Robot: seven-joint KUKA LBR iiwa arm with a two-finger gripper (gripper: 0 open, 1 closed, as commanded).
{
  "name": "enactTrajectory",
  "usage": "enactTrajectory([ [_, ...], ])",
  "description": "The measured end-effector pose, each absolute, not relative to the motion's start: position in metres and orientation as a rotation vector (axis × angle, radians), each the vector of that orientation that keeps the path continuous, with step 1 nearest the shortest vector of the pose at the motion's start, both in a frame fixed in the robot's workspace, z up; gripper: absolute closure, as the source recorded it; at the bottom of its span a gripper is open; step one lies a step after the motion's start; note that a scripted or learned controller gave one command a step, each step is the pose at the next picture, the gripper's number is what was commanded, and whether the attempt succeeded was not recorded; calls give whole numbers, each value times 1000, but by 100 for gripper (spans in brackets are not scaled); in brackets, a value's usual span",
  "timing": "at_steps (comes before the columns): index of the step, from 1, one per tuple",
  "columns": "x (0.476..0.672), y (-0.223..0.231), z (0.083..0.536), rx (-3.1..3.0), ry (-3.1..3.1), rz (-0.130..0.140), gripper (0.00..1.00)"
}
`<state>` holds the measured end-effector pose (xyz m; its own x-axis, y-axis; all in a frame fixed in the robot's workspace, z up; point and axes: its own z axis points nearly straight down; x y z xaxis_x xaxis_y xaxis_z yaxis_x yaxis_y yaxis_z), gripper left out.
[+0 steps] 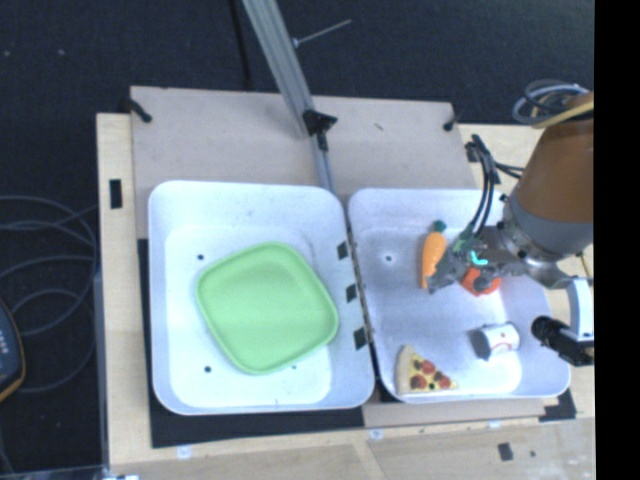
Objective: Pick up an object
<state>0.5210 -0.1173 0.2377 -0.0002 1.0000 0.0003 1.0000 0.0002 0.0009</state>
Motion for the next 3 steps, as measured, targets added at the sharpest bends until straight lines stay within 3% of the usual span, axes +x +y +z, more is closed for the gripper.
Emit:
enactTrajectory([
  [1,521,-117,238,2221,2221,1,0],
  [3,526,-107,145,2224,2223,-4,0],
])
